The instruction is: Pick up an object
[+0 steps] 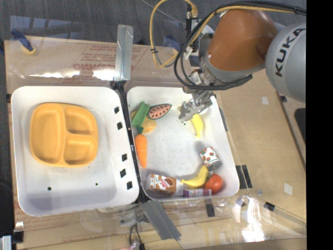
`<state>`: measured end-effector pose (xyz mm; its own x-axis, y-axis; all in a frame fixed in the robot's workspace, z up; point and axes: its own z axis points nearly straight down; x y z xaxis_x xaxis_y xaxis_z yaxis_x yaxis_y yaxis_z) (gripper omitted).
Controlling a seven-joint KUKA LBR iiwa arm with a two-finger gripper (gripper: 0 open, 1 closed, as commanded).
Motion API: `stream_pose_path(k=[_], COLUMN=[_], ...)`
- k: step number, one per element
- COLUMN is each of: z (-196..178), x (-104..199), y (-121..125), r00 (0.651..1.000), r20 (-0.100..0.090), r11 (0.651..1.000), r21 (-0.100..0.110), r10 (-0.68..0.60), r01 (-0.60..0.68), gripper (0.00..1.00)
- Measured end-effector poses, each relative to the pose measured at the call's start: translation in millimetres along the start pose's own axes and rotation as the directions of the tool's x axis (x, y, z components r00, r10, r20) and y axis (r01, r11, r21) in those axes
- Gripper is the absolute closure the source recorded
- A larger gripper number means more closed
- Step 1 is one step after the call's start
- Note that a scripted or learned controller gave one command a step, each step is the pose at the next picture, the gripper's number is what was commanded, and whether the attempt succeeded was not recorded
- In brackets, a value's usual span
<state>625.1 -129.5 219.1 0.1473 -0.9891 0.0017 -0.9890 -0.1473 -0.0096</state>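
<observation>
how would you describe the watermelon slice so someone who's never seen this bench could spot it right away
Look in the right white bin, the one holding the toy food, not the one with the yellow tray. Near its top left lies the watermelon slice, just right of a green vegetable and above the carrot. It is the only red wedge with dark seeds and a green rim.

- Divided plate (pixel 63 134): yellow-orange.
- Carrot (pixel 141 150): orange.
- Watermelon slice (pixel 159 110): red, dark-seeded, green rind.
- Two bananas (pixel 197 124): yellow.
- Tomato (pixel 214 183): red.
- Bins (pixel 171 155): white.
- Arm band (pixel 237 38): orange.
</observation>
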Motion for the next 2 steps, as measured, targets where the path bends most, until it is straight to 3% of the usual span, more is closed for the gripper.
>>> stream_pose_path(k=[1, 2], z=[-91.7, -88.2], x=[36.4, 69.2], y=[-27.5, -0.3], r00=[0.907, 0.748], r20=[0.003, 0.009], r11=[0.907, 0.748], r21=[-0.003, -0.004], r10=[-0.421, -0.664], r01=[0.421, 0.664], gripper=[1.0, 1.0])
